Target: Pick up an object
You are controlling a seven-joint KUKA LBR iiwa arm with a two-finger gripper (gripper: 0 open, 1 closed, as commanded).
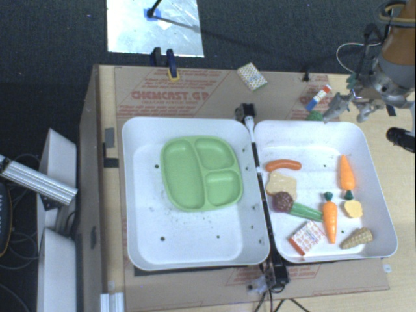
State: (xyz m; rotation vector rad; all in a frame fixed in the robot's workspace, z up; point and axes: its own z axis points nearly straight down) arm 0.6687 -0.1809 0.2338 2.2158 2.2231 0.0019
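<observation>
The right bin (374, 174) holds several toy foods: a sausage (284, 165), an orange carrot (346, 172), a pale bread slice (281, 185), a maroon piece (283, 201), a green piece (305, 210), a second carrot (330, 220), a yellow piece (353, 208), a red-and-white packet (307, 237) and a waffle cone (356, 238). My gripper (350, 109) hangs at the far right, above the back rim of the right bin. Its fingers stand apart with nothing between them. It is well away from every toy.
The left bin (146, 239) holds a green divided plate (201, 173). On the bench behind the bins lie a small red, white and blue item (316, 98), a patterned block (251, 76) and a blue-yellow clamp (170, 62). Cables hang near the arm.
</observation>
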